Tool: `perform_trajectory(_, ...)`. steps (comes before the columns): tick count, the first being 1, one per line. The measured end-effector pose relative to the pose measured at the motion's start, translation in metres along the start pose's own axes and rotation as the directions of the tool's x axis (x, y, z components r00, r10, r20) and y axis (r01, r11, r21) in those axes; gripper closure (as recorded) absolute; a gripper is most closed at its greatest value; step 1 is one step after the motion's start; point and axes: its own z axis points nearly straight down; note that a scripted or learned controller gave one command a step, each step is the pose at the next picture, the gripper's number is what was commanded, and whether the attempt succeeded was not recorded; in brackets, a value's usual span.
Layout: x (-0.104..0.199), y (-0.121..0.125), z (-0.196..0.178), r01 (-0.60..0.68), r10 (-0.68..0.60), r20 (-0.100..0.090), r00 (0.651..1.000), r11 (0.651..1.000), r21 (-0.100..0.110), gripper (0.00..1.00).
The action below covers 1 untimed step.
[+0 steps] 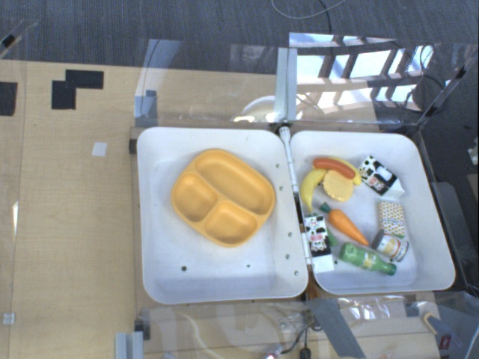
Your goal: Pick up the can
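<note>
The can [391, 246] is small, with a silvery end and a dark label. It lies on its side near the front right of the right bin [426, 193]. A green bottle [367, 259] lies just left and in front of it, close to touching. A patterned box [391, 218] sits right behind it.
The right bin also holds a carrot [348, 227], a banana [310, 186], a red sausage [334, 167], a yellow round piece [337, 188] and two cow-print cartons [376, 174] [318, 237]. The left bin [161, 275] holds a yellow divided plate [222, 196].
</note>
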Motion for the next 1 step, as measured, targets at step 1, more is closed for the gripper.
perform_trajectory(1,-0.0023,0.0266,0.0126,0.516,-0.516,-0.005,0.857,0.857,0.003,1.00)
